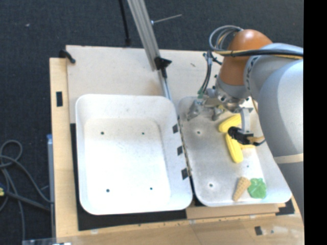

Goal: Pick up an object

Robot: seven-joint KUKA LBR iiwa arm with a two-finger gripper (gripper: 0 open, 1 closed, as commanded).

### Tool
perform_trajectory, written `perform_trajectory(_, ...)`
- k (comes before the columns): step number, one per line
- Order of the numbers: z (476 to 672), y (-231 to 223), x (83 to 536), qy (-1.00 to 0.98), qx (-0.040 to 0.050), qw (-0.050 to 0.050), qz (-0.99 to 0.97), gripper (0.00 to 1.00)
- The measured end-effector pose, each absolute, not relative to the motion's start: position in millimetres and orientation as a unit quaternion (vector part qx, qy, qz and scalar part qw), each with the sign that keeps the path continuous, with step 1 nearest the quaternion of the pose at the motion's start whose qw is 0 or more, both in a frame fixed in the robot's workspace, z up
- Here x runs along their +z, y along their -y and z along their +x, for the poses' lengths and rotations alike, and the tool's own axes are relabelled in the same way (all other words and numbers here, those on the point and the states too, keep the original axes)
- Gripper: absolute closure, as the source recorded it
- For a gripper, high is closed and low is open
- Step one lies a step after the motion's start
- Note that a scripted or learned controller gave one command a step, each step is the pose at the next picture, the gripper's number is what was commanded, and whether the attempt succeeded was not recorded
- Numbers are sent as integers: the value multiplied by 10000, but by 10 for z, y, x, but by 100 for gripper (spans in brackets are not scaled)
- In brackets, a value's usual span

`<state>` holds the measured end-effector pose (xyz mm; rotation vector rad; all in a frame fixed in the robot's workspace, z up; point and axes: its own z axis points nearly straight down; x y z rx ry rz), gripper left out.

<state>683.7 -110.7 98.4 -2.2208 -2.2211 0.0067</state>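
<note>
My gripper [217, 110] hangs low over the far end of the right bin [212, 162], under the orange wrist band. A yellow banana-shaped toy [233, 139] lies just in front of it and to its right, its upper end close against the gripper body. A tan ice-cream cone toy [241, 188] and a green toy [257, 188] lie side by side near the bin's front right corner. Nothing is visibly lifted off the bin floor.
The left bin [127, 152] sits beside the right one, with a few black clips along the seam between them. A slanted aluminium post [148, 34] rises from the back of the bench. The grey arm covers the right bin's far right edge.
</note>
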Motion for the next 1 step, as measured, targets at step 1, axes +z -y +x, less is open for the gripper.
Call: perform_trajectory(1, 6858, 1116, 1137, 7073, -4, -28, -7069, 100)
